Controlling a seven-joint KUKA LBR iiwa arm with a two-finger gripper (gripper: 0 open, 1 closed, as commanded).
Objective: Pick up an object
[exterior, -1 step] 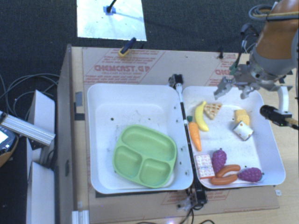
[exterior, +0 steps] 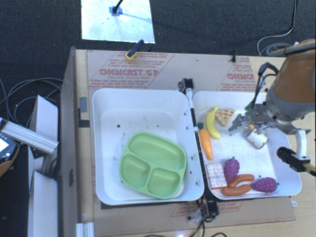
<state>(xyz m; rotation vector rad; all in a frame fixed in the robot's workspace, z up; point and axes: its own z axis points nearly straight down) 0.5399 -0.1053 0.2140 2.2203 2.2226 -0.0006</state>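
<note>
Currently gripper (exterior: 245,124) over right bin (exterior: 286,181), beside waffle (exterior: 224,116)

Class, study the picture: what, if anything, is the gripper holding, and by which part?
It cannot be told. The gripper is low in the right bin, beside a small white object, but no grasp is visible.

We look down on a bench topped with a brown printed board (exterior: 148,68), set on dark carpet-like floor (exterior: 34,28) that surrounds it on the far side and left. On the floor beyond the bench lies a pale square sheet (exterior: 117,14) with a thin dark rod crossing it, and white boxes (exterior: 42,132) with loose black cables (exterior: 19,90) crowd the left side. The light is even and soft.
</note>
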